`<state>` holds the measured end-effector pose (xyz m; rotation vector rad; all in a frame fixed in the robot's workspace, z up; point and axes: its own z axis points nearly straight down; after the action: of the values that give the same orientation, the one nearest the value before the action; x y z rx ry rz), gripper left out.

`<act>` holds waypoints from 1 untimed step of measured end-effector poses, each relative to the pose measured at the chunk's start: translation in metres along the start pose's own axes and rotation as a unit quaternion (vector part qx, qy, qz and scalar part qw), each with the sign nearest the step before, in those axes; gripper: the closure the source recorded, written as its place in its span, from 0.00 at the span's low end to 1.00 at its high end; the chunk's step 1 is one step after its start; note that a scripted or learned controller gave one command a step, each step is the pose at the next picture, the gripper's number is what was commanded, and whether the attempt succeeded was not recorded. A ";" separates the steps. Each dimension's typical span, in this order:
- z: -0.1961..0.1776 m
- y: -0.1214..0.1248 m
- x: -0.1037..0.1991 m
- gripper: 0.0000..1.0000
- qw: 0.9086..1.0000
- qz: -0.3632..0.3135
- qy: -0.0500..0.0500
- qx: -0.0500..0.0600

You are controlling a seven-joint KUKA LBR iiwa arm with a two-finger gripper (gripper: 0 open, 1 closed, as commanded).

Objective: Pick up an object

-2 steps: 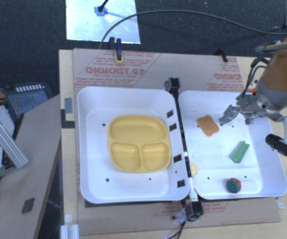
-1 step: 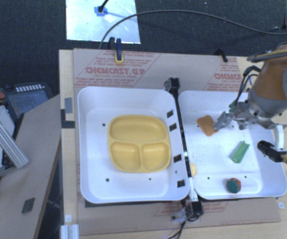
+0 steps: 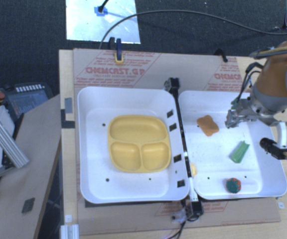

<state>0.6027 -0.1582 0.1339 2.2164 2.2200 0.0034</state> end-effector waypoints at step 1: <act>-0.061 0.011 -0.003 1.00 1.000 -0.001 0.000 -0.002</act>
<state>0.6129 -0.1611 0.1946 2.2111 2.2204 0.0069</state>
